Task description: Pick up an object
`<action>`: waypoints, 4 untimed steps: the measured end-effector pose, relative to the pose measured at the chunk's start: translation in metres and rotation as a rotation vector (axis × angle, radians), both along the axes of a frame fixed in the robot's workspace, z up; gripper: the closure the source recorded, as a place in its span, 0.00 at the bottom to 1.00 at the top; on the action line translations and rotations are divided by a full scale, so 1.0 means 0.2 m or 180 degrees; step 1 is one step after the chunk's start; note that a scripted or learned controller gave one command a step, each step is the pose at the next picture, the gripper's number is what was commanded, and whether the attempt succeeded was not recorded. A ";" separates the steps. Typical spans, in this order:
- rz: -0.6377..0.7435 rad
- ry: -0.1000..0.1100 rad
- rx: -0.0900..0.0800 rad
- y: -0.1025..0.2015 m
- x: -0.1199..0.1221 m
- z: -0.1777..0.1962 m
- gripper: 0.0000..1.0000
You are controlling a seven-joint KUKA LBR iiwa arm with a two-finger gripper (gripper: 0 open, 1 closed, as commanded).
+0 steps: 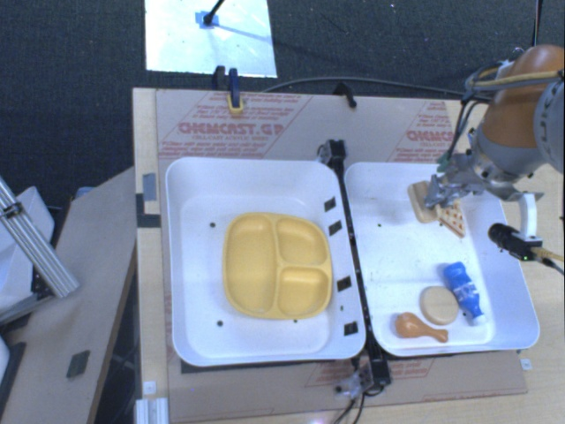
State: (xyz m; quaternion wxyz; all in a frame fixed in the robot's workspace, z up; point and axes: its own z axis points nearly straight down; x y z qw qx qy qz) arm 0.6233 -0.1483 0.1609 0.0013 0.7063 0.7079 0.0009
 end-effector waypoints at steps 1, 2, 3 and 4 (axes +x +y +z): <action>0.0005 -0.0009 -0.0002 0.00 0.01 0.26 1.00; 0.0015 0.0007 0.0003 0.21 -0.05 0.24 1.00; 0.0011 0.0010 0.0003 0.41 -0.13 0.27 1.00; 0.0023 0.0013 0.0008 0.70 -0.21 0.24 1.00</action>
